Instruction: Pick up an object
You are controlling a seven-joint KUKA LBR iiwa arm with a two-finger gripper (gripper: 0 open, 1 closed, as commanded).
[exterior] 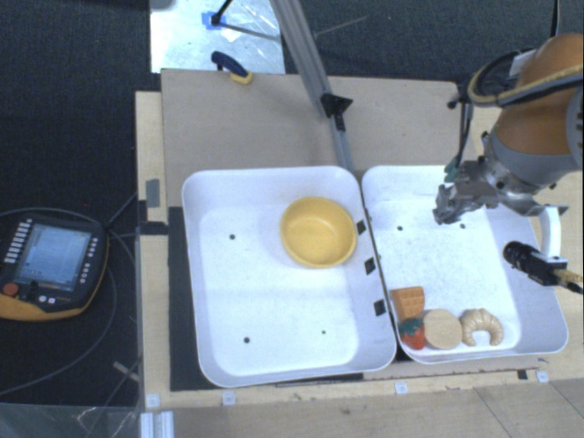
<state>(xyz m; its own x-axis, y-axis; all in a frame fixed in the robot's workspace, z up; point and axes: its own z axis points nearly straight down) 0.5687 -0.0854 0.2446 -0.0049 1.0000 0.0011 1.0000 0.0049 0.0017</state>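
The gripper (450, 210) hangs over the right bin (538, 336), near that bin's far edge and about midway along it. It appears as a dark grey cluster, and whether it is open or closed cannot be told; nothing can be seen in its grasp. Behind it the grey arm (538, 126) with its orange band enters from the right.

The objects available for picking sit grouped along the right bin's near edge, toward its near left corner. They are small toy foods: an orange block (408, 300), a red piece with a green tip (413, 332) just in front of it, a tan round disc (443, 328) touching that, and a pale croissant (482, 326) beside the disc.

The left bin (219, 336) holds a yellow bowl (318, 232), upright, near its far right corner.

A handheld control pendant (47, 265) lies on the floor to the left of the bench.
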